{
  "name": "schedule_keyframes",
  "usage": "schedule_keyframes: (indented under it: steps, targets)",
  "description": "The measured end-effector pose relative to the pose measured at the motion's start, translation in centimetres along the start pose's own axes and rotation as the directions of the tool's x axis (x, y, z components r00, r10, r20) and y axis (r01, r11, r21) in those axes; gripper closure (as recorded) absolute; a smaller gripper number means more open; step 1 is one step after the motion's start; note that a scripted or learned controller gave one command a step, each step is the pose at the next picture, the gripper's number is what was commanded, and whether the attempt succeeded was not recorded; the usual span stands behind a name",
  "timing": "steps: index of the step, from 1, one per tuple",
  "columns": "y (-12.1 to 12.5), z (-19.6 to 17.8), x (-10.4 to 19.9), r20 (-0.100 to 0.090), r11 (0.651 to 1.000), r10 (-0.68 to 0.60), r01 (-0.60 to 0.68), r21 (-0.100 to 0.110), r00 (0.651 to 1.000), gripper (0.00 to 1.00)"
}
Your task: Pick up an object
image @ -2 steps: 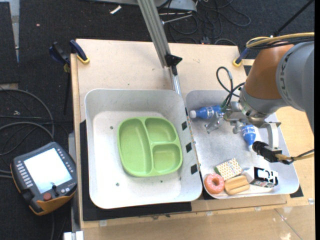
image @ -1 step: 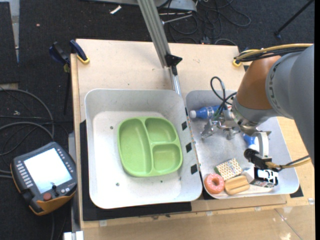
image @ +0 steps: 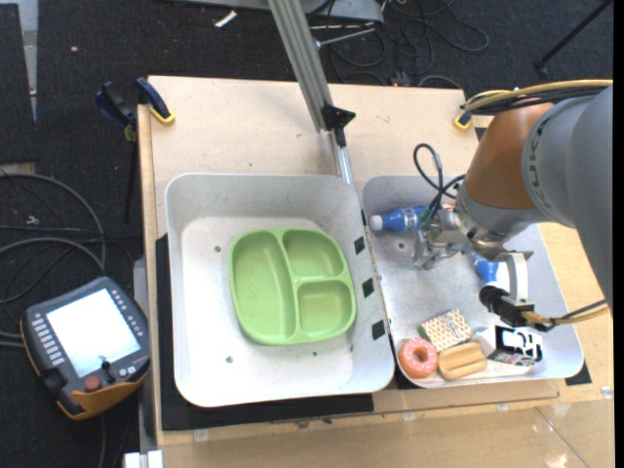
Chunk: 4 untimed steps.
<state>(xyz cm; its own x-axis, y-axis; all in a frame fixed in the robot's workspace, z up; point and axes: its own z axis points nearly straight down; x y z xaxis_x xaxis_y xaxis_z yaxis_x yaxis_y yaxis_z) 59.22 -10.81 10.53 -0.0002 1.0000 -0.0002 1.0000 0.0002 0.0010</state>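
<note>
The hand [image: 426,252] is low in the right bin [image: 390,305], its metal fingers pointing down near the bin's far left part; whether they are open or closed cannot be told, and nothing shows between them. Just to its left and a little farther back lies a blue plastic bottle with a white cap [image: 397,219], close to the hand but apart from the fingertips. The grey arm with its orange band [image: 502,164] reaches in from the right above the bin.

Along the near edge of the right bin sit a pink frosted doughnut [image: 420,358], a tan bread roll [image: 461,361] touching it on the right, a checkered cracker-like piece [image: 447,329] just behind them, and a black-and-white item [image: 515,344] at the near right corner.

The left bin [image: 195,261] holds a green divided tray [image: 292,286] with three compartments, lying flat near its middle.

Both bins rest on the desk [image: 244,125]; a teach pendant [image: 86,344] lies on the floor to the left
</note>
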Motion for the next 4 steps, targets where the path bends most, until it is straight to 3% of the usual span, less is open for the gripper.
schedule_keyframes:
  steps: [2, 3, 4]
  targets:
    - [0.8, -12.1, -0.7, 0.002, 1.0, -0.002, 0.002, -0.006, 1.0, 1.0]
    - [0.8, -13.2, -0.7, 0.0, 1.0, -0.002, 0.002, -0.002, 1.0, 1.0]
    - [0.3, -12.1, 4.4, -0.001, 1.0, -0.007, 0.007, 0.003, 1.0, 1.0]
